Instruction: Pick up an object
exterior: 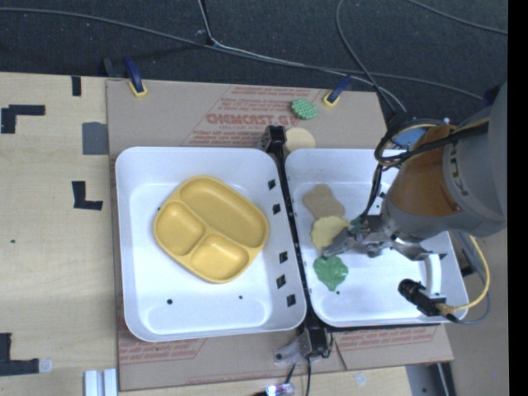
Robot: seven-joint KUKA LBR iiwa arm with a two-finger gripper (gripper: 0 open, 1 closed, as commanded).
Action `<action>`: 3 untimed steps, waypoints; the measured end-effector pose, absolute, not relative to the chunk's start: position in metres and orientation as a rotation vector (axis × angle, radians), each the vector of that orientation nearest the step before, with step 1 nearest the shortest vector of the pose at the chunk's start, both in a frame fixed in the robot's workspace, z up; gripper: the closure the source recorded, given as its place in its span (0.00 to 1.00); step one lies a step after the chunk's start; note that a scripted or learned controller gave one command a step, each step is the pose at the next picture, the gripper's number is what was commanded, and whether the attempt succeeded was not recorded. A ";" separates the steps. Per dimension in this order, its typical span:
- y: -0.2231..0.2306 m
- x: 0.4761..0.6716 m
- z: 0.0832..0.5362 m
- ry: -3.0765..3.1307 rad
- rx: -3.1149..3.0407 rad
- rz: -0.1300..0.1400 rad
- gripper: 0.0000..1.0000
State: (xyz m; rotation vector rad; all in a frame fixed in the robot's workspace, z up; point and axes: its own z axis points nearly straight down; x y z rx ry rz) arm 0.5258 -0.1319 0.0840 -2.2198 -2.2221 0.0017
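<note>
In the right bin (462,304), your gripper (340,240) is down low among three small pieces, its tip sitting at the lower edge of the yellow piece (327,229) and just above the green piece (331,271); I can't tell from here whether it's released or clenched, and nothing shows clearly held. The tan piece (321,199) lies just beyond the yellow one, touching it, so all three bunch along the bin's left side, near the divider (286,221). That crowding is likely why the arm (433,188) reaches across from the right and comes in at a slant. You've got little room on the divider side, so a sideways nudge could jam a piece against the wall. There's bare white floor to the right of the green piece, and straight up is free. Over in the left bin (136,221), the yellow divided tray (211,228) lies alone, well apart.
</note>
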 end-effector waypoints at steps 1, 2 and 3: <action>-0.132 0.527 0.097 -2.225 -2.220 -0.002 1.00; -0.134 0.518 0.147 -2.222 -2.221 0.000 1.00; -0.138 0.512 0.207 -2.224 -2.222 -0.002 1.00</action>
